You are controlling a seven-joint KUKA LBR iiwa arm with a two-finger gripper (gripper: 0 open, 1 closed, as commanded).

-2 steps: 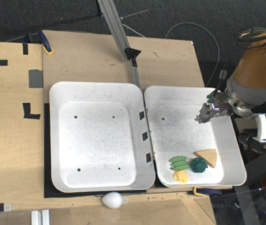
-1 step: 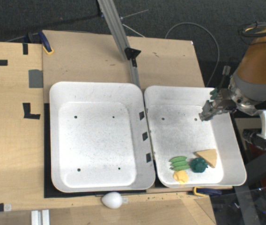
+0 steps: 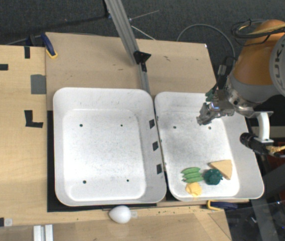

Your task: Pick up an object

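Apparently a ridged green object, perhaps toy peas.

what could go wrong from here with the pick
The end effector hangs over the far part of the right bin, away from the objects. The green piece, yellow piece, dark teal piece and tan wedge huddle close together, so a descent may nudge neighbours or grab two.
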